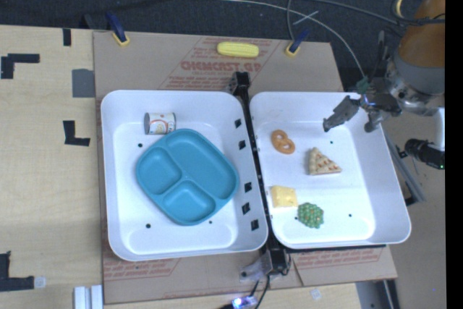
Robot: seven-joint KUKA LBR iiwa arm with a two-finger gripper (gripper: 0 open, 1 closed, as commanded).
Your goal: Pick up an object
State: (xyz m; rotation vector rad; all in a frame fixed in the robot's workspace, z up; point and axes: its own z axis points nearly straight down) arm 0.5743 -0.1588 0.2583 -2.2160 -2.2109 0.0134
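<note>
The right bin (376,177) holds a pretzel (283,142), a tan triangular wedge (323,162), a yellow block (283,196) and a green bumpy ball (311,215). My gripper (356,116) hangs over the bin's upper right corner, above and to the right of the wedge. Its two dark fingers (338,115) are spread apart with nothing between them.
The left bin (116,177) holds a blue divided plate (187,175) and a small can (160,124) lying on its side. A yellow banana-like toy (237,49) lies on the cardboard behind the bins. Cables run across the back.
</note>
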